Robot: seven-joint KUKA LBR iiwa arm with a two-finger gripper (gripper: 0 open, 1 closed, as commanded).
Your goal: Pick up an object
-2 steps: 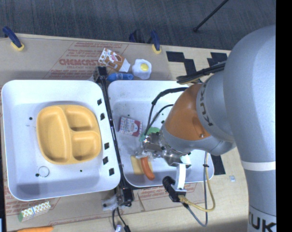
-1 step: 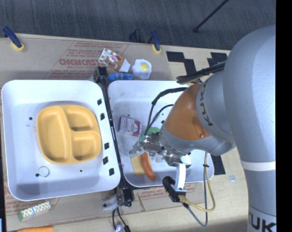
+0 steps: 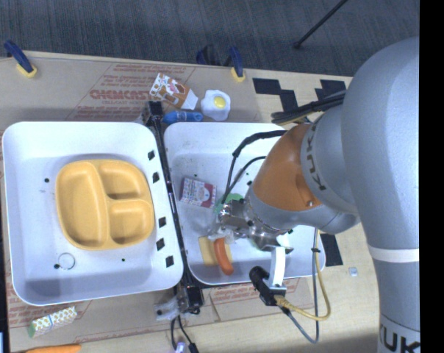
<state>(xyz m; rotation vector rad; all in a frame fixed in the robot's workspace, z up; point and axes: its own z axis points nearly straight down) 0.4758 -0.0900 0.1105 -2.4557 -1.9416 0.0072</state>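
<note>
the orange sausage (image 3: 223, 256) lies in the right bin (image 3: 184, 144), near its front wall, touching a yellow block (image 3: 206, 250) on the block's right. the claw (image 3: 229, 223) hangs just behind the sausage; i cannot tell if it is apart or together. a small red packet (image 3: 197, 192) lies further behind. a yellow tray (image 3: 104, 202) is in the left bin (image 3: 23, 145).

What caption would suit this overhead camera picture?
Grey robot arm reaching into the right white bin above an orange sausage-shaped toy; yellow divided tray in the left.

Grey arm (image 3: 384, 123), orange band (image 3: 284, 171), black cables (image 3: 240, 157).
</note>
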